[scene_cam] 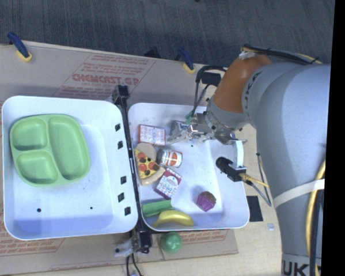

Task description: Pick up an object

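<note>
My gripper [181, 131] reaches in from the right over the upper middle of the right bin [233, 189]. Just left of it lies a small pink box [151, 134], and below it a red and white can [170, 158] on its side. A pizza slice toy [146, 164] lies by the bin's left wall. Lower down are a red and white packet [168, 183], a purple cupcake-like toy [206, 200], a green cucumber [156, 207] and a yellow banana [173, 218]. I see nothing held by the gripper.
The left bin [93, 211] holds a green divided plate [48, 148]. A green ball [170, 242] lies outside the right bin at the front. Blue clamps [19, 45] hold the cardboard at the back. The large grey arm [277, 111] covers the right side.
</note>
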`<state>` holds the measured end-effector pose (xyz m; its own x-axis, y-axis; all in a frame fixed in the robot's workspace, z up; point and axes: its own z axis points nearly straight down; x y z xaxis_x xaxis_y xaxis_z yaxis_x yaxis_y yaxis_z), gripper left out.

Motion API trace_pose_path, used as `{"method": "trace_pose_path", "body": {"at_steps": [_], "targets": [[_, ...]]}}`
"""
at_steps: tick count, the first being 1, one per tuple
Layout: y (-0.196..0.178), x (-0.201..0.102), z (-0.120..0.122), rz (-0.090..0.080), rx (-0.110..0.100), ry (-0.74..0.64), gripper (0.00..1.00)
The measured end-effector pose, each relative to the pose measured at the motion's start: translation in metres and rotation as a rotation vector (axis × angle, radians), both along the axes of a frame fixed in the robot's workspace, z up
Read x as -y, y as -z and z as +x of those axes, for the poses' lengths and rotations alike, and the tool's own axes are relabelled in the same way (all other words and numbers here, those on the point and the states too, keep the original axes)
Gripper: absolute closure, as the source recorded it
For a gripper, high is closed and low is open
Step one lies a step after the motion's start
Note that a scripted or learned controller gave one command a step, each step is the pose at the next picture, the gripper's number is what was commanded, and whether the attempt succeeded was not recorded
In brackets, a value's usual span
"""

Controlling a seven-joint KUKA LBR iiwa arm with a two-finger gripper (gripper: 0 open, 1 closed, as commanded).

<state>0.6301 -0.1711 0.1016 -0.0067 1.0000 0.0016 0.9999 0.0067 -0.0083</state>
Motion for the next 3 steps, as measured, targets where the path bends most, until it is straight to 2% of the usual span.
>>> {"method": "trace_pose_path", "body": {"at_steps": [1, 2, 3], "targets": [[-0.012, 0.0, 0.002, 0.0, 0.002, -0.004, 1.0], [-0.13, -0.001, -0.066, -0.002, 0.009, 0.004, 1.0], [-0.143, -0.02, -0.12, -0.002, 0.006, 0.002, 1.0]]}}
